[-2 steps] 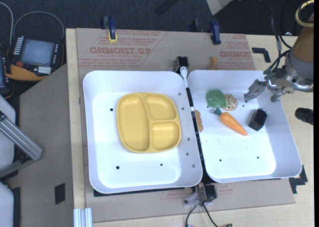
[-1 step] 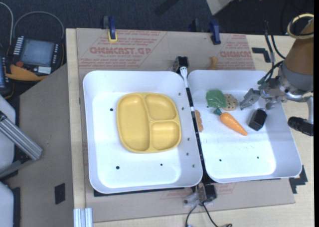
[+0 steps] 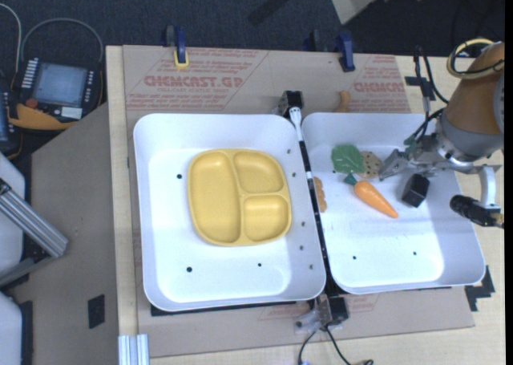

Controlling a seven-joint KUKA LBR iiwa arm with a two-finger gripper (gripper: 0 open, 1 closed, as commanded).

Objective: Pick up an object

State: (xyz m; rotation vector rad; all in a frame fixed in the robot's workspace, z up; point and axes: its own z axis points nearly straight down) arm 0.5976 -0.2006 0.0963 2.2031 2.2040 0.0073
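Nearest, the carrot (image 3: pixel 375 198) is lying loose on the right bin (image 3: pixel 385 267) floor, waiting to be picked. Just beyond, the tool (image 3: pixel 410 172) is hanging low beside a black block (image 3: pixel 415 190); whether it is apart or together I cannot tell. Leftward, a yellow tray (image 3: pixel 239 196) is sitting in the left bin (image 3: pixel 160 211). Cardboard is covering the bench (image 3: pixel 240 75) farther back.

the arm (image 3: pixel 473 107) reaches in from the right, hand (image 3: pixel 398 164) held low.
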